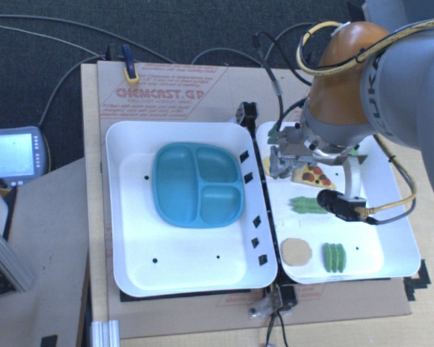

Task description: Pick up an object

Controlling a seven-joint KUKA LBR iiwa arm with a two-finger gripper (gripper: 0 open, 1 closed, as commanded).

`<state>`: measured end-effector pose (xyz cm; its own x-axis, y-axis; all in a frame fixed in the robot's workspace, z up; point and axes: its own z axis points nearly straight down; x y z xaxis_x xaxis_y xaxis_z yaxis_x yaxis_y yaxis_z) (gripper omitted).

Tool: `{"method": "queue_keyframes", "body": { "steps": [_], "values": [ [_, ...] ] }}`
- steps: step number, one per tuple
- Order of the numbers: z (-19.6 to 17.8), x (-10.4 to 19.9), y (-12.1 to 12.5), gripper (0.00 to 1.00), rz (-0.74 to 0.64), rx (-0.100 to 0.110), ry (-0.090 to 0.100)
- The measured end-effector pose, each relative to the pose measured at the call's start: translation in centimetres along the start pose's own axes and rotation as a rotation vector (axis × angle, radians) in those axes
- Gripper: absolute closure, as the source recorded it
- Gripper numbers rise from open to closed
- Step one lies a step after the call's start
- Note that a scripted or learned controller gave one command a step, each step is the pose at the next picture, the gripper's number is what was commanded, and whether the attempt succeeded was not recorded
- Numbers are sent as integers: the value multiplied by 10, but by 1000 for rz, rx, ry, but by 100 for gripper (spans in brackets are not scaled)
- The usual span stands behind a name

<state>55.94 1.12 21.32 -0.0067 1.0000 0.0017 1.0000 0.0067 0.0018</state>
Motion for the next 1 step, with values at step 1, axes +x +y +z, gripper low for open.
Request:
{"method": "queue_keyframes", "body": {
  "steps": [1],
  "values": [
    [6,45,26,100,1,0,0]
  ]
}}
